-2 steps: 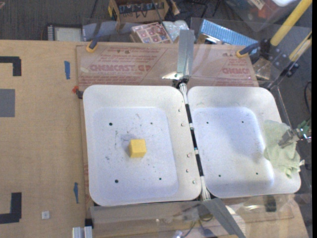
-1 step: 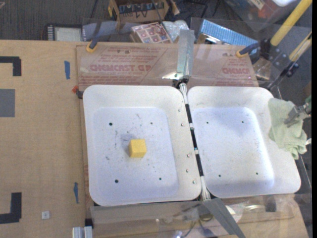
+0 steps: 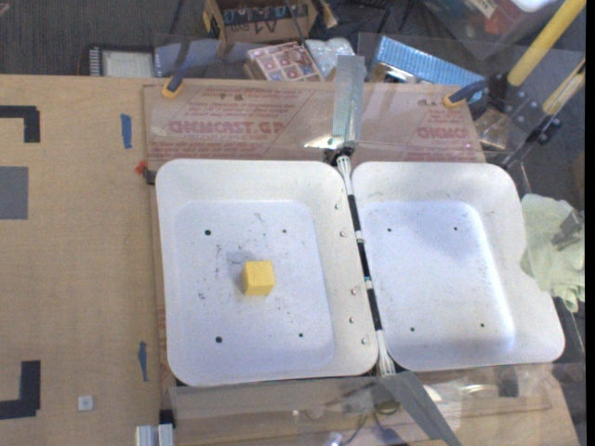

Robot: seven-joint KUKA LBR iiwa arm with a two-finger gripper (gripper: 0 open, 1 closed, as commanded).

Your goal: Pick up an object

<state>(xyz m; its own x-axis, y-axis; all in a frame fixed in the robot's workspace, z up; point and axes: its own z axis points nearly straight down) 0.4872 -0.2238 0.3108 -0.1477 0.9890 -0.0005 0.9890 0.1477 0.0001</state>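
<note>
A small yellow block (image 3: 259, 278) sits alone near the middle of one white bin (image 3: 177, 249), flat on the floor and well apart from every wall. It looks like a light foam or wooden cube: stiff enough to pinch, not fragile, with matte faces that are unlikely to slip. Two opposite flat sides, taken from above, seem the best hold. The other bin (image 3: 521, 249) lies just beside it. How the fingers stand, I cannot tell.

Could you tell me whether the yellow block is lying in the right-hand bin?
No, the yellow block lies on the floor of the left bin, near its middle, not in the right bin.
</note>
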